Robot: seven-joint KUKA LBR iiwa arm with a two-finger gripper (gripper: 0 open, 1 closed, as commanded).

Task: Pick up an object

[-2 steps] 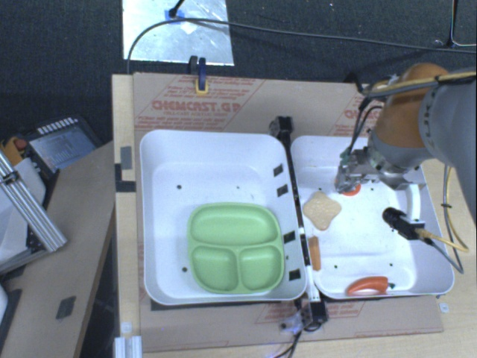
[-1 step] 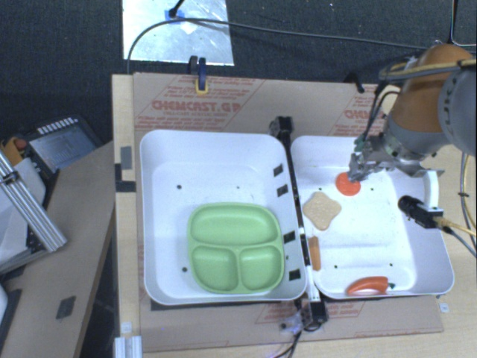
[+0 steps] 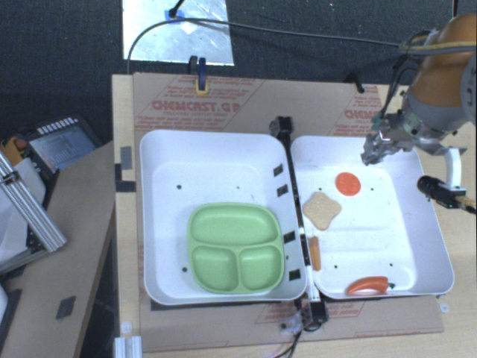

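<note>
In the right bin (image 3: 417, 230) lie an orange-red round slice (image 3: 347, 183), a tan bread slice (image 3: 322, 209), a small orange-brown sausage (image 3: 314, 253) by the left wall and an orange-red pepper with a green stem (image 3: 368, 285) at the front wall. My gripper (image 3: 373, 154) hangs above the bin's back part, up and to the right of the round slice. Nothing shows between it and the bin floor. The fingers are too small and dark to read.
The left bin (image 3: 171, 170) holds a green three-compartment plate (image 3: 235, 247) at its front. A black clip divider (image 3: 285, 170) joins the two bins. Cardboard underlies both, and a shiny metal sheet (image 3: 179, 21) lies behind.
</note>
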